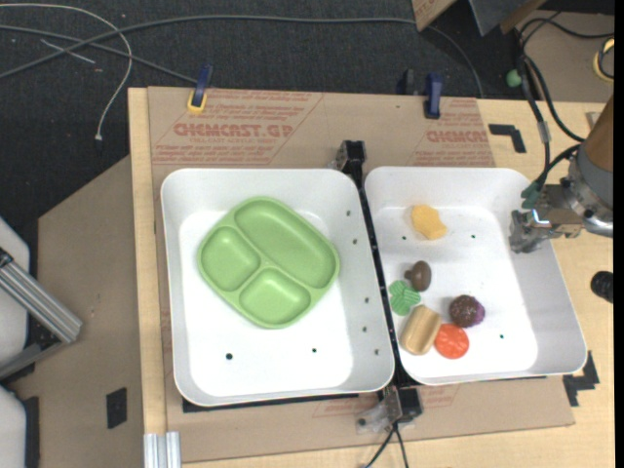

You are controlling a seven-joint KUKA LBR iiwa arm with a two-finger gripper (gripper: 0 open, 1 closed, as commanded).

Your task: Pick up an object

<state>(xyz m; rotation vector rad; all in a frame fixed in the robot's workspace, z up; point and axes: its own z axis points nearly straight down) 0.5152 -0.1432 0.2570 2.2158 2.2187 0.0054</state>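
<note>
At right bin (546, 291) right rim: gripper (526, 230), jaws' state unclear; toys clustered left, well apart.

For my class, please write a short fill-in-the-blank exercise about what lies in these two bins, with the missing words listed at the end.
1. The green divided plate lies in the ____ bin.
2. The yellow object lies nearer the bench's far edge than the ____ round object.
3. The plate has ____ compartments.
4. The gripper hangs at the right bin's ____ edge.

Missing words: left; orange; three; right
</note>
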